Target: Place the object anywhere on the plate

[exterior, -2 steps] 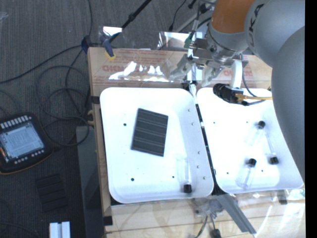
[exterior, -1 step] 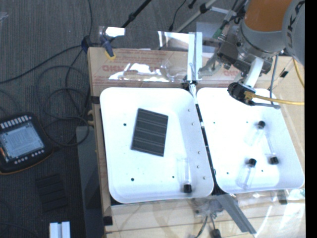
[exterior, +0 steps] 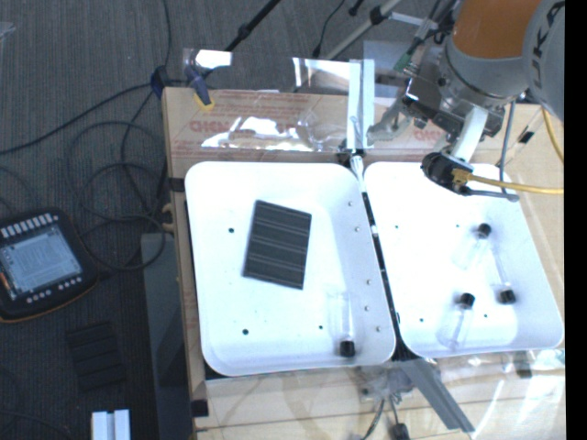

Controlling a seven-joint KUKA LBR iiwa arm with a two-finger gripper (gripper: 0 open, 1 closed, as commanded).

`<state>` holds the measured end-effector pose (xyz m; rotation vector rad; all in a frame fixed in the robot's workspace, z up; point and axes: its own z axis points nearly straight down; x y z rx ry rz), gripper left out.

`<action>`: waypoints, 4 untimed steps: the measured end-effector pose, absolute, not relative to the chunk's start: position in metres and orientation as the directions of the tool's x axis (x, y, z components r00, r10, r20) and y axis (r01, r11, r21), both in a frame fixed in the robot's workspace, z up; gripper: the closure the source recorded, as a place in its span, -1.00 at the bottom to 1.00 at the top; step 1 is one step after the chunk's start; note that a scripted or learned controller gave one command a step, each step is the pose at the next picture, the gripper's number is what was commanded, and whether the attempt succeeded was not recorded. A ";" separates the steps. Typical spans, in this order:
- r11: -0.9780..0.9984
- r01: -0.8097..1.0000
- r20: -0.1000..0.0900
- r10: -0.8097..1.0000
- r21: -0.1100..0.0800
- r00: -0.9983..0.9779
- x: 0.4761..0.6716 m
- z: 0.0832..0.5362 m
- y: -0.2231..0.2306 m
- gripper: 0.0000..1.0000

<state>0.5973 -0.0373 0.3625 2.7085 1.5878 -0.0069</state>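
A clear vial with a black cap is lying in the left bin near the dark ribbed plate, while the claw's state cannot be told.

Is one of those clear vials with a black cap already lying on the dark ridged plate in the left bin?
No, the dark plate lies bare, and the nearest vial rests apart from it near the left bin's lower right corner.
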 end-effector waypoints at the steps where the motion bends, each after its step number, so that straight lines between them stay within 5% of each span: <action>1: -0.489 0.873 -0.005 0.873 -0.001 0.489 0.597 0.363 -0.037 -1.00; 4: -0.489 0.873 -0.005 0.873 -0.001 0.489 0.597 0.363 -0.037 -1.00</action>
